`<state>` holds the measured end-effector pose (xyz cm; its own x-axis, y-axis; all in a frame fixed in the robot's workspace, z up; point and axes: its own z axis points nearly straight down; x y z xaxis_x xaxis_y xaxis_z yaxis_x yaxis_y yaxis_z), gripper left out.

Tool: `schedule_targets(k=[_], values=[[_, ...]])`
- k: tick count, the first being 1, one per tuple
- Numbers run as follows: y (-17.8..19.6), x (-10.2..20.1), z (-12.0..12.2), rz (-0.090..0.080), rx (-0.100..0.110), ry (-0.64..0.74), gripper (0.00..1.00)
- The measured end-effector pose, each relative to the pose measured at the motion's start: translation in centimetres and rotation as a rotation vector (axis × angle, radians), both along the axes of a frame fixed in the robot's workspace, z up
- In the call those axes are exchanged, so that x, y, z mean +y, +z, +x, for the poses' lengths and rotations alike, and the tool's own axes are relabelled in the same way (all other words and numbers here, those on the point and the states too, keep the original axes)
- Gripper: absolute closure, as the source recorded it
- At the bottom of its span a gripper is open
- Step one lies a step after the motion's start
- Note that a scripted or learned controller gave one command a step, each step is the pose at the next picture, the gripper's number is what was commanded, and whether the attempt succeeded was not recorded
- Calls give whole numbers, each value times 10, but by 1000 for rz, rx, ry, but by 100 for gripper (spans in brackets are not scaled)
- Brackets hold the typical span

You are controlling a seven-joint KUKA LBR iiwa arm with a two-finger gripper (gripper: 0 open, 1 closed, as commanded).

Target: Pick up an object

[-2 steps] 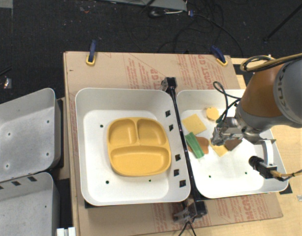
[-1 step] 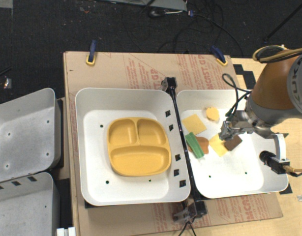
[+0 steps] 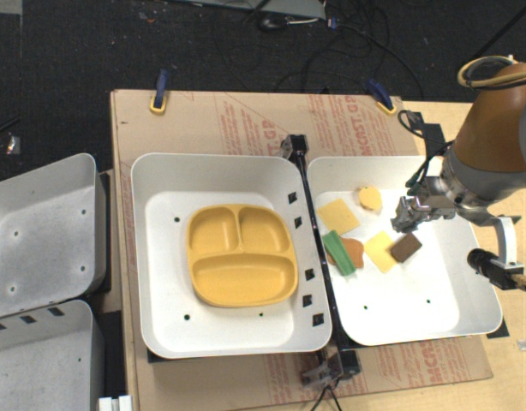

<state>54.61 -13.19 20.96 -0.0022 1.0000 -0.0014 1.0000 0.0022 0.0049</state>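
Grey and orange, the arm (image 3: 490, 135) rises closest to the lens, its end effector (image 3: 409, 215) low over the right bin (image 3: 434, 315); whether it grips anything cannot be told. Just below lies a brown block (image 3: 406, 247), touching a yellow block (image 3: 380, 252). Farther left, the left bin (image 3: 160, 315) holds a yellow divided plate (image 3: 242, 255).

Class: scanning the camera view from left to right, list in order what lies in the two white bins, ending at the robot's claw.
Yellow divided tray → green block → orange-brown piece → round yellow piece → brown block → claw.
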Motion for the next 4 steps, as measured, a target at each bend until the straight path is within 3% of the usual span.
schedule_targets(k=[1, 4], values=[[-7, 53, 13, 3, 4, 6, 100], [18, 201, 61, 3, 2, 5, 100]])
